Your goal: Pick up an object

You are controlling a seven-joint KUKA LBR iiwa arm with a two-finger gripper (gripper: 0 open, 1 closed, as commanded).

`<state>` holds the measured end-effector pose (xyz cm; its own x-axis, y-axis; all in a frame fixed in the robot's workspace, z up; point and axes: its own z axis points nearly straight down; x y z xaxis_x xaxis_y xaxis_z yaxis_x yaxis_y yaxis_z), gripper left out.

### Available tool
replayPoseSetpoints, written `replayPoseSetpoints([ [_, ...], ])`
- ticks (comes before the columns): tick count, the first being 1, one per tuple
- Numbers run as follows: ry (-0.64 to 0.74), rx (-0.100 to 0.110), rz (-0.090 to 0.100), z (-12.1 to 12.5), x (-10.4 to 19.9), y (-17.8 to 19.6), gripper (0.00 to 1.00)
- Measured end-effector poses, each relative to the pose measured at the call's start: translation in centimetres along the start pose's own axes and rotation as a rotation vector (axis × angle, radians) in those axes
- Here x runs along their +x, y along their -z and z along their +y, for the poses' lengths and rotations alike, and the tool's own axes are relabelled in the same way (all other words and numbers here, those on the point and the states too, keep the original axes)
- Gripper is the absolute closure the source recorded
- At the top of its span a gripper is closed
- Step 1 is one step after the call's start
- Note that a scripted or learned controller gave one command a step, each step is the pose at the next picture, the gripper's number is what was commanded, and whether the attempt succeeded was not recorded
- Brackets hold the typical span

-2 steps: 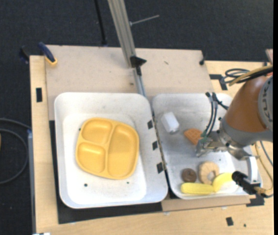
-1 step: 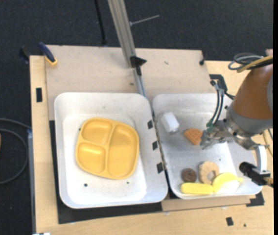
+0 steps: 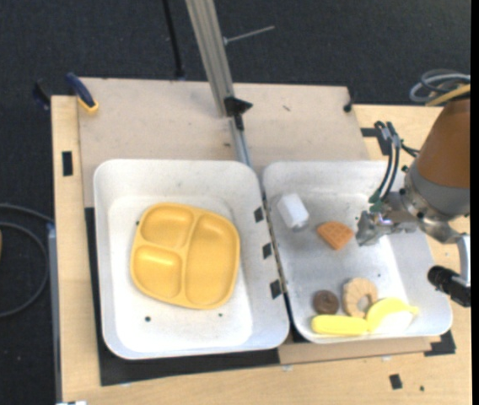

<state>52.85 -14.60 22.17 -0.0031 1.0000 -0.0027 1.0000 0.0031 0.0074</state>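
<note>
On the bench, seen from above at a slant, two shallow white bins sit side by side, their inner rims touching at the centre of the frame.

Left bin: holds one yellow divided plate with three compartments, lying flat near the bin's middle.

Right bin: holds five items. A small white cylinder lies tilted in the upper left part of this bin. An orange wedge-shaped piece lies right of and slightly below the cylinder, apart from it. Along the lower edge, a dark brown round piece sits just beside a tan ring-shaped piece. Below these a yellow banana-shaped item lies lengthwise, and its right end meets a yellow-and-white piece; whether those two touch or overlap cannot be determined.

Arm: the grey arm with its orange band enters at the right of the frame, over the right bin's right side. The gripper sits low over the bin, just right of the orange wedge-shaped piece. Nothing can be made out in its grasp, and its state cannot be determined at this resolution.

Other: a metal post rises from the bench's upper edge at upper centre of the frame. A blue-and-yellow clamp sits at the bench's upper left corner.
</note>
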Motion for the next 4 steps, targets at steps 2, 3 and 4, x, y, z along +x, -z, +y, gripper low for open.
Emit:
replayPoseSetpoints([
  [2,0.004,0.005,0.003,3.5,10.2,0.8,1.0],
  [3,0.005,0.005,0.004,4.6,15.6,1.3,1.0],
  [4,0.004,0.006,0.003,6.2,19.6,1.1,1.0],
])
